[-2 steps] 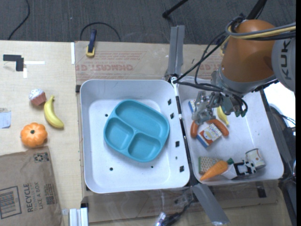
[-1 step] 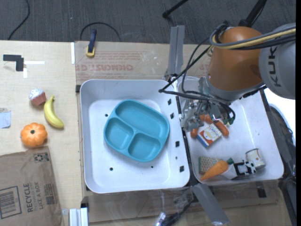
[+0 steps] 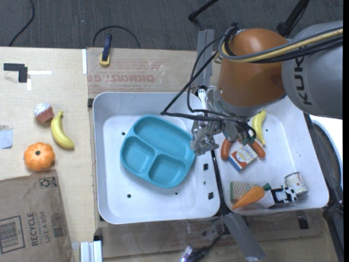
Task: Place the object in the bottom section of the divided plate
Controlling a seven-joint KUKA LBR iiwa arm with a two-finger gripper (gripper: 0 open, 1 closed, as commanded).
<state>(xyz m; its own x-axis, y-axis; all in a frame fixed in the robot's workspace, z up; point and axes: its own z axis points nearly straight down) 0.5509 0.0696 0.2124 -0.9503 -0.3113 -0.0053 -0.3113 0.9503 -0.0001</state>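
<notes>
A blue divided plate [image 3: 155, 136] lies tilted in the left bin [image 3: 109, 201], with one large section towards the back and two smaller ones towards the front. Nothing lies in any section. My gripper [image 3: 203, 141] hangs at the plate's right rim, over the wall between the two bins, under the orange wrist band [image 3: 253, 64]. Just right of it in the right bin [image 3: 319, 198] lie an orange sausage [image 3: 225, 148], a small carton [image 3: 243, 156] and a yellow banana [image 3: 258, 125]. I see no object in the gripper.
At the right bin's front lie a carrot [image 3: 248, 196] on a sponge [image 3: 238, 188], a cow toy [image 3: 283, 194] and a small cup [image 3: 296, 182]. On the bench to the left sit a cupcake [image 3: 43, 113], another banana [image 3: 61, 131] and a pumpkin [image 3: 39, 156].
</notes>
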